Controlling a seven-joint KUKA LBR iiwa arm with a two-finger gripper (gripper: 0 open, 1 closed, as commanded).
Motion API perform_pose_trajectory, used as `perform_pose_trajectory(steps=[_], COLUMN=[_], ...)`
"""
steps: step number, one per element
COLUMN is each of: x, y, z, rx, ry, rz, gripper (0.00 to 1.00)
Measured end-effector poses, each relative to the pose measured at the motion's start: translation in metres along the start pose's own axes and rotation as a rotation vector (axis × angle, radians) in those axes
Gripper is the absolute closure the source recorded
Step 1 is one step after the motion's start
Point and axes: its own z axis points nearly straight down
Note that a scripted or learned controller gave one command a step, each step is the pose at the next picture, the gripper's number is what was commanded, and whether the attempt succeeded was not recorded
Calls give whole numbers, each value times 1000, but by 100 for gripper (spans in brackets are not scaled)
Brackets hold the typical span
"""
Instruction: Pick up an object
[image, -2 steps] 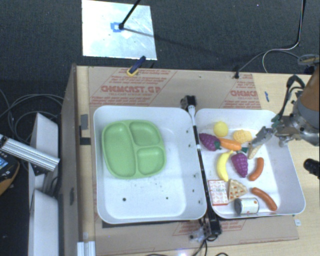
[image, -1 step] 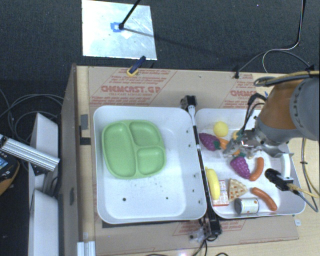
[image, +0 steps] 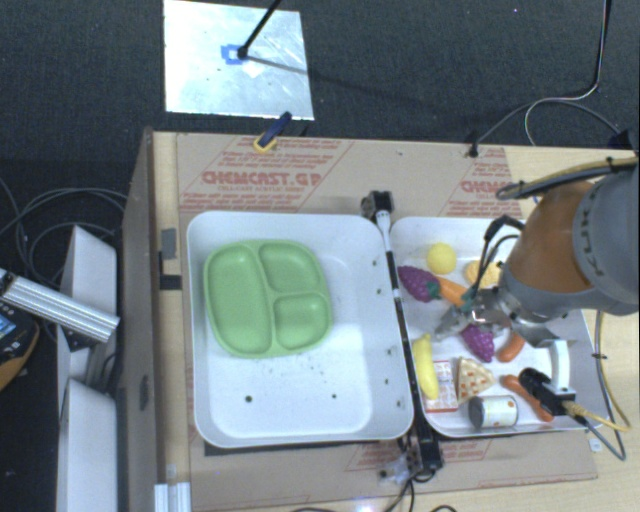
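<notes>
one grey arm (image: 575, 250) low over the right bin (image: 400, 240), gripper (image: 462, 318) finger state unclear

One camera sits high above the bench (image: 330, 165) and looks down at a slant. It is far enough to see both white bins, the left bin (image: 215, 400) mid-frame and the right bin (image: 405, 235) at the right. The arm (image: 570, 245) comes in from the right edge.
</notes>
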Motion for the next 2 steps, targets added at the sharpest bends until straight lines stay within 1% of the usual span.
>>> perform_pose_trajectory(steps=[1, 2], x=[0, 62], y=[1, -25], z=[-10, -101], rx=[-2, -3], ry=[0, 1], rz=[-1, -3], gripper=[100, 100])
